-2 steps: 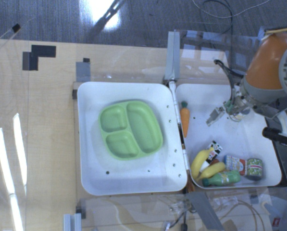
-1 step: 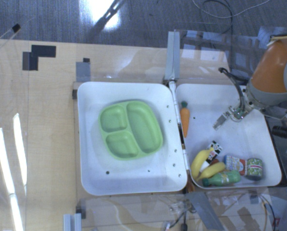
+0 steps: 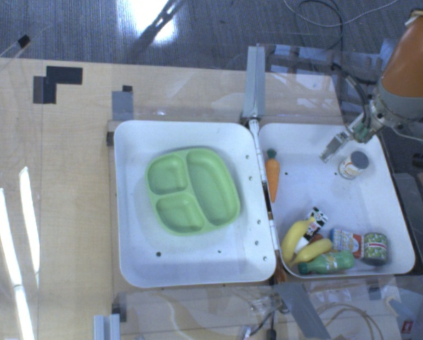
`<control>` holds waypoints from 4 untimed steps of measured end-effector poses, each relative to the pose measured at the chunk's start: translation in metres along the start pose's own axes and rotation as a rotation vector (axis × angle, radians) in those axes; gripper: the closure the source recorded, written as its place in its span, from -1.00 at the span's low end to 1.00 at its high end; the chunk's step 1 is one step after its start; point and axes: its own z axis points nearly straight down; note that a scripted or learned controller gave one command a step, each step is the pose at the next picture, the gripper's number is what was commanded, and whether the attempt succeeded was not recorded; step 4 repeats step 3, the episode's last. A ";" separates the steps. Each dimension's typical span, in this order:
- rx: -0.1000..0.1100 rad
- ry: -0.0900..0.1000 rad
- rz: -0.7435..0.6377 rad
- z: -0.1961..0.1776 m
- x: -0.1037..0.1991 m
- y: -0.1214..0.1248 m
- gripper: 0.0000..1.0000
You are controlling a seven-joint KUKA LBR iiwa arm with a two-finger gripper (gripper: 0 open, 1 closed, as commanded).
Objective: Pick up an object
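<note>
One small round tin, pale top, beside gripper; jaw state unclear, nothing gripped.

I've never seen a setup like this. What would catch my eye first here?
Probably the bright green divided plate, alone in the middle of the left bin. Next, the colourful cluster in the right bin's near corner: bananas, a green bottle and small packets, with a toy carrot along the divider. The orange-banded arm's gripper hangs over that bin's far right side.
</note>
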 end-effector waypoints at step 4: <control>0.003 0.005 -0.053 0.086 0.029 -0.027 -1.00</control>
